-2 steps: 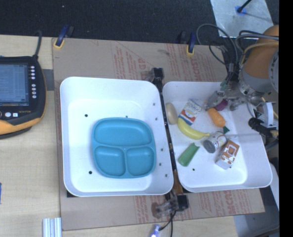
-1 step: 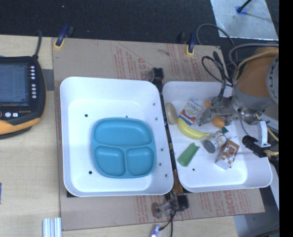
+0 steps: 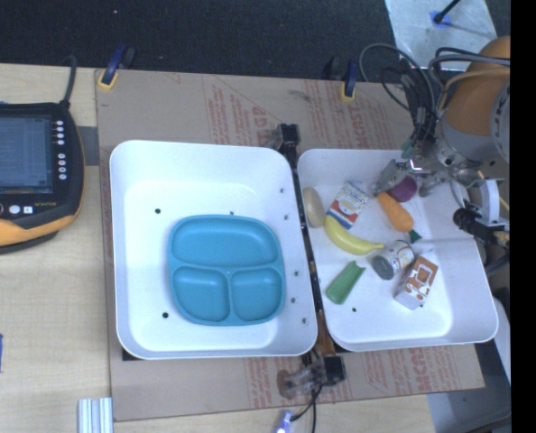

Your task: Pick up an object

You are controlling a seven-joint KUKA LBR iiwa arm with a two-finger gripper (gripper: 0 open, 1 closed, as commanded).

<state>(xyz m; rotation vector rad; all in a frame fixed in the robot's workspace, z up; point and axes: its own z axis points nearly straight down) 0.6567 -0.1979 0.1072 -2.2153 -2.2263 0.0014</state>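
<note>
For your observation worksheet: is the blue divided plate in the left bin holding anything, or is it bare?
Bare. The blue divided plate lies flat in the left bin, and all three compartments show only plain blue surface.

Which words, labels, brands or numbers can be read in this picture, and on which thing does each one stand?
No text can be read with certainty.
Brown board under the bins: rows of faint red print, too blurred to read.
Small carton: red and blue pattern, no letters legible.
Brown and white carton: markings too small to read.
Handheld control pad: lines of screen text, too small to read.
Can: no legible label.
</note>
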